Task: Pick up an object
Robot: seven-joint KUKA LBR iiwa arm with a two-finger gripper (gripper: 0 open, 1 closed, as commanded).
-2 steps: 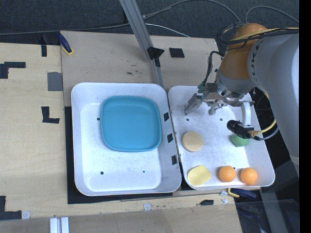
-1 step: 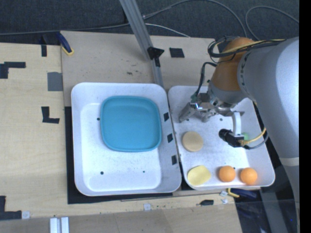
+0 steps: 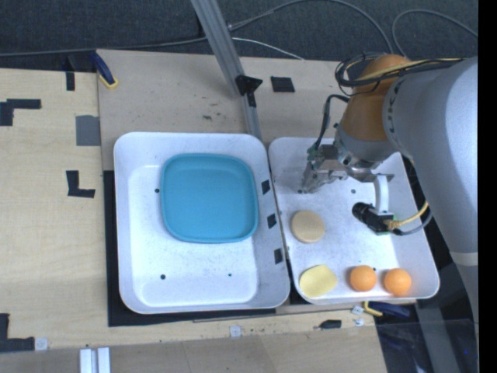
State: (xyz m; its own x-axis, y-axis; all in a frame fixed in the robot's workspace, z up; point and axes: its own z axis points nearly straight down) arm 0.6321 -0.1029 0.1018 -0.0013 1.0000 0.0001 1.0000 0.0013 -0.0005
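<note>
Claw [image 3: 312, 179], grip state unclear, in right bin [image 3: 411, 239] above round, axis-less tan disc [image 3: 307, 226]

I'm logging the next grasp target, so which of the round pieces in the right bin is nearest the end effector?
The tan disc, lying directly below the end effector. The yellow disc and two orange balls sit along the bin's near edge.

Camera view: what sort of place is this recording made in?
Probably a robotics lab test bench: a plywood table marked with black tape, two white bins side by side, loose cables behind.
</note>
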